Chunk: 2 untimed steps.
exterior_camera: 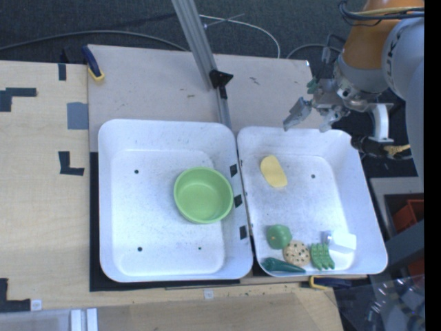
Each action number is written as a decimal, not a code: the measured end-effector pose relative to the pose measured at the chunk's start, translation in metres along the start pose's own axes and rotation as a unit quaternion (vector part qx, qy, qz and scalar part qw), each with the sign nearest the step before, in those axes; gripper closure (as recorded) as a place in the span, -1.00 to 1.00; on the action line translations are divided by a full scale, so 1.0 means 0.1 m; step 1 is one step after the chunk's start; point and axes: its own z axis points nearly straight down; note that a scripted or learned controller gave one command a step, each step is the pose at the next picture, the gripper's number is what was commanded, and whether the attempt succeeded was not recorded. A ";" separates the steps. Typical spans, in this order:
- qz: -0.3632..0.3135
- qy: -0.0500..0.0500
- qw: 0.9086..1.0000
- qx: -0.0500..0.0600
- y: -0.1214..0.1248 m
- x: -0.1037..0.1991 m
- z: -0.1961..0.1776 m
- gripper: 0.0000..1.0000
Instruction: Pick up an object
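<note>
1. Gripper [311, 118]: fingers apart, holding nothing, above the right bin's [358, 178] 12 o'clock rim.
2. Yellow object [273, 172]: lies in that bin, toward 10 o'clock.
3. Remaining: descent, grasp, lift.

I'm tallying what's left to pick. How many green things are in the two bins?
4: a green bowl in the left bin; in the right bin, a round green piece, a spiky green piece and a dark green one along the near edge. More may be hidden in that cluster.
</note>
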 end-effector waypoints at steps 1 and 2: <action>0.000 0.000 1.000 0.000 0.00 0.00 0.00 -1.00; 0.000 0.000 1.000 0.003 0.01 -0.01 0.65 -1.00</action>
